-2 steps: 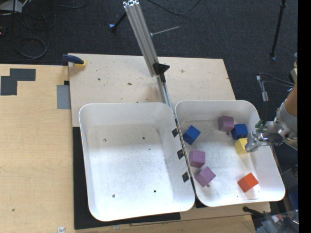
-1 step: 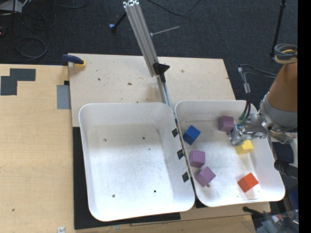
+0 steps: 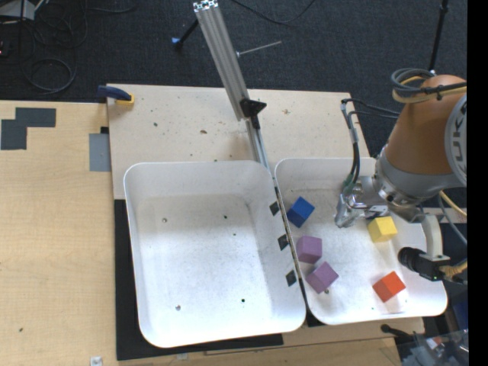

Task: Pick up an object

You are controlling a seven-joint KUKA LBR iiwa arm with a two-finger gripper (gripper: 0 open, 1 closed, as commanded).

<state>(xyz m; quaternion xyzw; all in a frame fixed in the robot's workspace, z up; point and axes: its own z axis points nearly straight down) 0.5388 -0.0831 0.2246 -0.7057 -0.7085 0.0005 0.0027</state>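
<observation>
Down in the right bin [image 3: 427, 308], the gripper [image 3: 348, 213] sits low between the blue cube [image 3: 300, 210] and the yellow cube [image 3: 382, 228] (nearer the yellow one). Whether it is parted or clenched, I cannot tell. Two purple cubes [image 3: 309, 248] and an orange cube [image 3: 389, 287] lie farther forward.

The left bin [image 3: 152, 197] has a bare floor, open for a pass anywhere inside its walls. The right bin [image 3: 320, 178] is crowded: a blue cube [image 3: 301, 210] and two purple cubes [image 3: 309, 248] [image 3: 322, 276] sit close to the wall shared with the left bin, a yellow cube [image 3: 382, 228] lies just beside the gripper [image 3: 348, 213], and an orange cube [image 3: 390, 287] rests near the front right corner. The arm [image 3: 427, 136] covers that bin's right side. A slanted metal rail [image 3: 229, 67] crosses above the bins' shared back corner.
</observation>
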